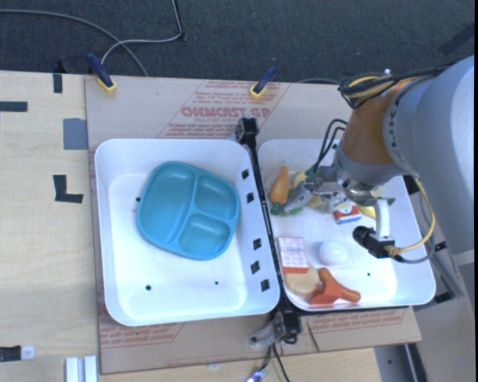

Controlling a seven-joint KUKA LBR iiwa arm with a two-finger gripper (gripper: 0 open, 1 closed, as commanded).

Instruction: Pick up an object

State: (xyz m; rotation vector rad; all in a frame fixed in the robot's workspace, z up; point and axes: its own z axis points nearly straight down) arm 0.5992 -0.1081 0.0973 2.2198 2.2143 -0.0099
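Toy food point(291, 188) lay crowded in your right bin point(410, 293) beneath the gripper point(338, 201); finger state could not be told. Crowding risked a glancing, failed grasp.

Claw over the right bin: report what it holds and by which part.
It cannot be told. The claw sits low in the right white bin among small items, near an orange carrot-shaped toy, with nothing visibly between its tips.
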